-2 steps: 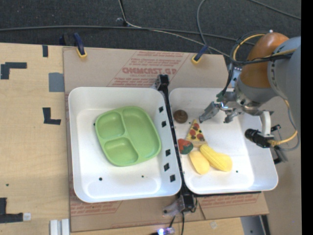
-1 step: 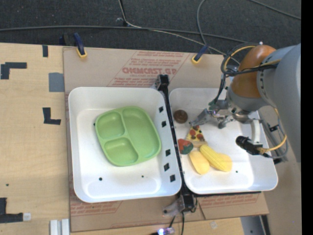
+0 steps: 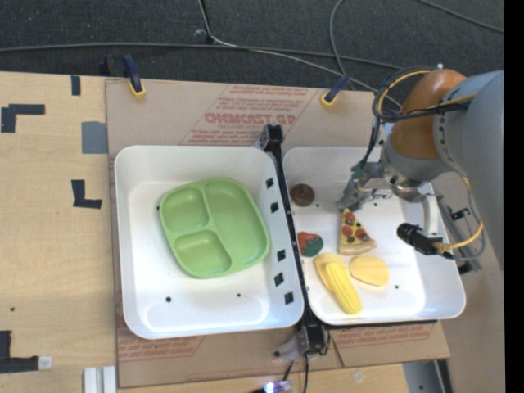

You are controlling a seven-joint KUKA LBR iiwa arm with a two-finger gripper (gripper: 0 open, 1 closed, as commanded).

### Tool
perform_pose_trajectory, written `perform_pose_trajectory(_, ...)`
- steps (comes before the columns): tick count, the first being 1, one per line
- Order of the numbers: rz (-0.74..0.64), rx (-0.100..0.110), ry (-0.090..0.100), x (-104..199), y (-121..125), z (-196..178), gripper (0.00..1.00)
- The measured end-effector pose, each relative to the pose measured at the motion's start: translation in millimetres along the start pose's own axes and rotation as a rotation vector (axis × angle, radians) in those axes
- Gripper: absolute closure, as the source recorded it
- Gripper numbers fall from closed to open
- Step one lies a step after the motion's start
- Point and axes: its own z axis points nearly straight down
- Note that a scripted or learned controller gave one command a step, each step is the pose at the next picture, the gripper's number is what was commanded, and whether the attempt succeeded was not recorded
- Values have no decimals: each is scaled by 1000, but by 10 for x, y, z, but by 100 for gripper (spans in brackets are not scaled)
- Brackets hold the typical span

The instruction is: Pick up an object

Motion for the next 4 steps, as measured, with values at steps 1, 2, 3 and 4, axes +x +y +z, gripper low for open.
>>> perform_pose_trajectory(1,2,5,-3,50,-85,-518,100)
perform_pose_trajectory(2,2,0,-5,34,-53,-1157,100)
perform_pose_trajectory(3,3,5,-3,36,-47,-1334,100)
perform_pose_trajectory(4,-3,7,-1,678,-5,-1337,100)
